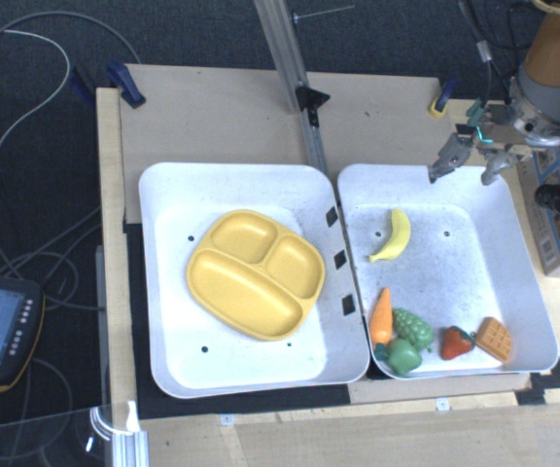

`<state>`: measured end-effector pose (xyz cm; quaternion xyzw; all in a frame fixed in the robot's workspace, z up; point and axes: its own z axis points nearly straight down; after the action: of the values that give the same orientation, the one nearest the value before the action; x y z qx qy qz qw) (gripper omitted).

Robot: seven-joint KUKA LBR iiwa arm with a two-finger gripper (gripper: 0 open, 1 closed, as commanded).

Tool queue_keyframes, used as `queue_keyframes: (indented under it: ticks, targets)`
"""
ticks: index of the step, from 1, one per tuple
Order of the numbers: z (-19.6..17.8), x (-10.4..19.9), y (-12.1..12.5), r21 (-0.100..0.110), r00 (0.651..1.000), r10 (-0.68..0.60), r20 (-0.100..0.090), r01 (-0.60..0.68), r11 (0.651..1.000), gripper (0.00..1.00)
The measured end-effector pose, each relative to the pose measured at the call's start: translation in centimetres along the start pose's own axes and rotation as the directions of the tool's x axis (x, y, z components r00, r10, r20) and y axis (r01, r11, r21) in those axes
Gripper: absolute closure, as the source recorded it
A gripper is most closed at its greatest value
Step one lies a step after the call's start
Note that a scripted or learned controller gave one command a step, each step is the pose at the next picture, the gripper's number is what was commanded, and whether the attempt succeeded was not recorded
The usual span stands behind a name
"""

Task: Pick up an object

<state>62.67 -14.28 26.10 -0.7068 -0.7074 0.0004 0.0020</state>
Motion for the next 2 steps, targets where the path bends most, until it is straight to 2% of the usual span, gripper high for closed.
queue_keyframes:
  ticks: [1,2]
  targets:
    - [0.0,0.0,0.0,0.000,1.000,0.000,0.000,0.000,1.000,0.00]
    - [4.3,0.4,0.3,0.004,1.000,-0.001,0.000,0.001,1.000,0.00]
